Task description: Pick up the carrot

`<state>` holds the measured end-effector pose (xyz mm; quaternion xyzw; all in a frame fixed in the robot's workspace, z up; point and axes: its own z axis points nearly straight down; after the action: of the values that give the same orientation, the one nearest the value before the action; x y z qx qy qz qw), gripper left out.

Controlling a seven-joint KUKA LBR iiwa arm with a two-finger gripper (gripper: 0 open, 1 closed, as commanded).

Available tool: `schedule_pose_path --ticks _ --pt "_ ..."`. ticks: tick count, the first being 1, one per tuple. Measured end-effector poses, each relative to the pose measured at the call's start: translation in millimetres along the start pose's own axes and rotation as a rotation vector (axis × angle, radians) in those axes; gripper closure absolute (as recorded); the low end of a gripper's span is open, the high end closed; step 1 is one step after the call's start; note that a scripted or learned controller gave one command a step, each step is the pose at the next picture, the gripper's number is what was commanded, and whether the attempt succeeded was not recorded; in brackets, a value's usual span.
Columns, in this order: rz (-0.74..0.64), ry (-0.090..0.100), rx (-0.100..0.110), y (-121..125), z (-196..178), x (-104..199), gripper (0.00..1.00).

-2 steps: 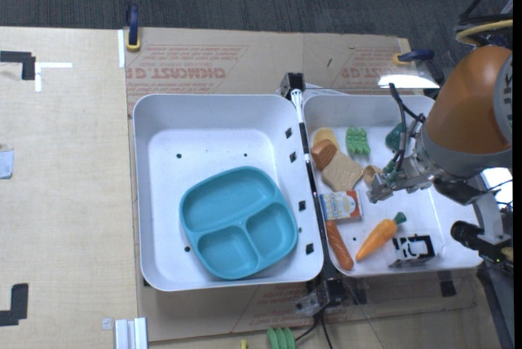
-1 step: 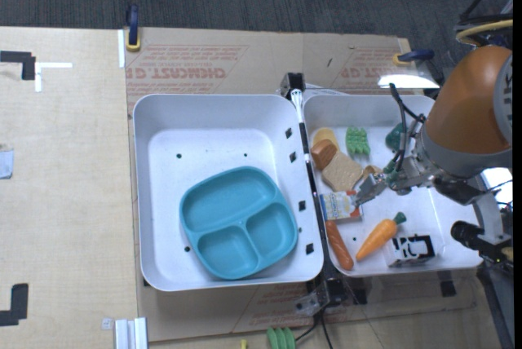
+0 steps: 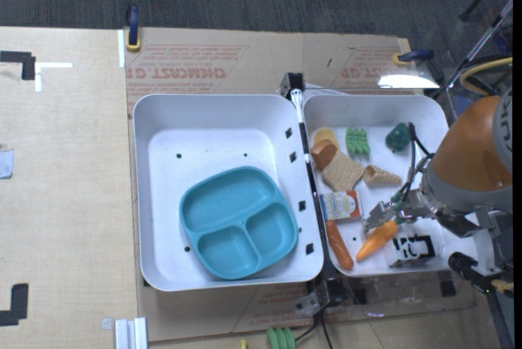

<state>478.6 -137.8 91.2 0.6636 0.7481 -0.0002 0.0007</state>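
Your carrot lies tilted in the right bin, near its front edge — its upper end sits right at the gripper. You can't tell whether the fingers are apart or closed on it. Just left lies a red sausage. The left bin holds a blue divided plate.

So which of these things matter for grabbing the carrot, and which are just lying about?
For the job:
- carrot, in the right bin
- tool, right at the carrot's upper end

Just lying about:
- hot dog
- small carton
- cracker
- cone
- bread piece
- two green items
- blue divided plate in the left bin
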Motion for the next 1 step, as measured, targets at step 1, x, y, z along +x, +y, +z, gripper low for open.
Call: schedule_pose_path --ticks 1 --pt "0.004 -0.005 -0.015 5.1 -10.8 -1.1 1.00"
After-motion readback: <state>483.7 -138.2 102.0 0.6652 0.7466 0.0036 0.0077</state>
